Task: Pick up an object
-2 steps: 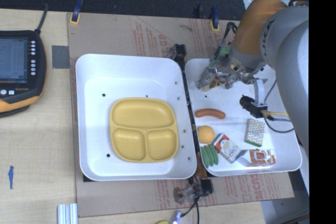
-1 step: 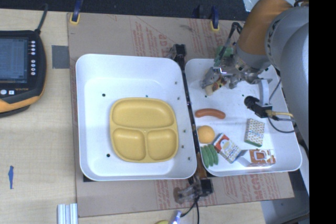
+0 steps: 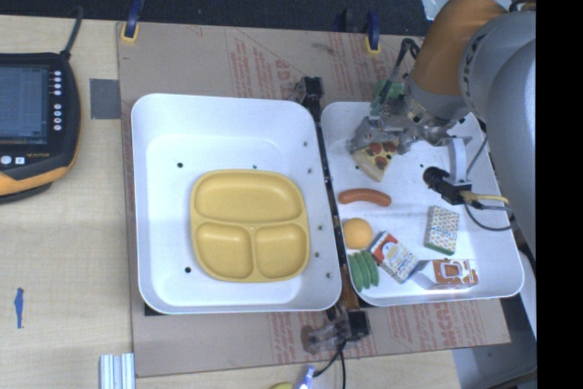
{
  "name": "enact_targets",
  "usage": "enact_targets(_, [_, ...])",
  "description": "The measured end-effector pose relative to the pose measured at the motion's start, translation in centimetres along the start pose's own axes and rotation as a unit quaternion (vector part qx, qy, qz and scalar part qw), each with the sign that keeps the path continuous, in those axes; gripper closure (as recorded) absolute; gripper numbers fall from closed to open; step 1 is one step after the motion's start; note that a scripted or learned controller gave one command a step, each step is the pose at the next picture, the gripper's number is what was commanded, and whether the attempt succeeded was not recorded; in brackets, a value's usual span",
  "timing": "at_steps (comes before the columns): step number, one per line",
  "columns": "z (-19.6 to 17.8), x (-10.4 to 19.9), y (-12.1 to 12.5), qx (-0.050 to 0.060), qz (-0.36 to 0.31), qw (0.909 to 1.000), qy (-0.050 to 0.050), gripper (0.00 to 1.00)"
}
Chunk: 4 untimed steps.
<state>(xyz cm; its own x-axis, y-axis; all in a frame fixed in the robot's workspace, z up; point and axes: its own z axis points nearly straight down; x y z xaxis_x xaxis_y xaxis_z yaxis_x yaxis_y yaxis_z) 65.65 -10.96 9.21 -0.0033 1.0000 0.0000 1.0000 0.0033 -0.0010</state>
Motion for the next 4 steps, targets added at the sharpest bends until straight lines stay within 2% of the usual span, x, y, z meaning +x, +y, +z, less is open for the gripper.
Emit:
enact_targets(1, [0.0,1.3,0.0,0.001,0.000,1.0000,0.000,0.00])
enact_targets(2, [0.0,1.1,0.0,0.001,0.000,1.0000,0.000,0.00])
enact_targets(3, [-1.2,1.1,0.0,0.003,-0.001,1.0000,0.002,1.00])
enact_targets(4, [-1.2,1.1,0.0,0.003,-0.001,1.0000,0.002,0.00])
